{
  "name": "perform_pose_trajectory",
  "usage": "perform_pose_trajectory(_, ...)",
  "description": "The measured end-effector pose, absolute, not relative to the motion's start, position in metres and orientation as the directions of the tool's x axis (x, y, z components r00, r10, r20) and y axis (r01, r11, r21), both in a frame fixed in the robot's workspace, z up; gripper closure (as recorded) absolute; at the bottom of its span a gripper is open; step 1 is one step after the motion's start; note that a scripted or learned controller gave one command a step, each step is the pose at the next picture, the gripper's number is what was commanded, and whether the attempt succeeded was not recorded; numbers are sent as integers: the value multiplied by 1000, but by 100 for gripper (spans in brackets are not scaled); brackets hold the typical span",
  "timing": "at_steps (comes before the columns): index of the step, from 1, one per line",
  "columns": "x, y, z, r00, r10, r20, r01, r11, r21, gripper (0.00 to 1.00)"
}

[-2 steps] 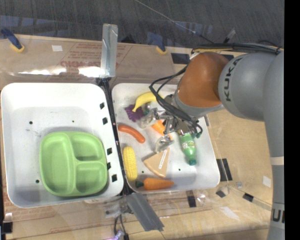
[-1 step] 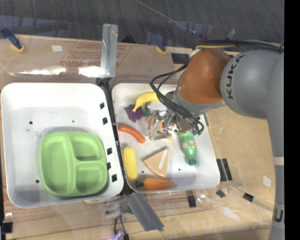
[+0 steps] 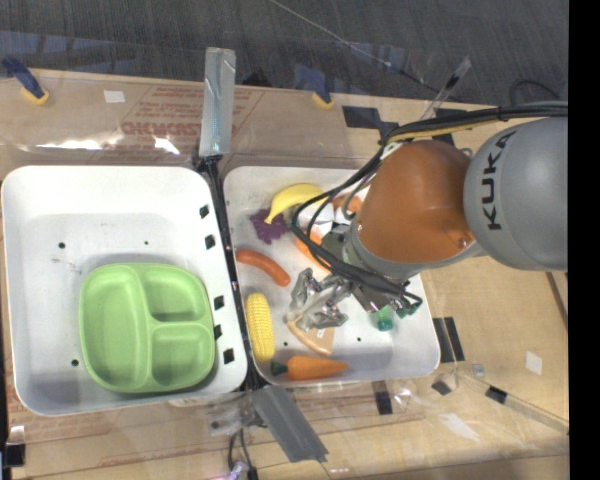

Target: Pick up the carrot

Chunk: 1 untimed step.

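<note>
Camera view, right bin [image 3: 432,340]: carrot [image 3: 315,368] flat by near wall, beside corn [image 3: 260,326]. Gripper [image 3: 318,308] just above, not touching; finger spacing impossible to tell. Likely light, stiff, smooth toy; best pinched across thick middle.

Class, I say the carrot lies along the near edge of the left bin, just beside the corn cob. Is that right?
Not quite. The camera view shows the carrot along the near edge of the right bin, not the left, just beside the corn cob.
</note>
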<state>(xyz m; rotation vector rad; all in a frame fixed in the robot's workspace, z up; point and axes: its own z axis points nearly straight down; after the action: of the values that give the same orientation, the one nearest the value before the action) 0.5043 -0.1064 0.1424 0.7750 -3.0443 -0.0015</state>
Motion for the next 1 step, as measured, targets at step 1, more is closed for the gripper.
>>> perform_pose_trajectory(1,606,-168,257,-928,-371,-9,-371,929,-8,100)
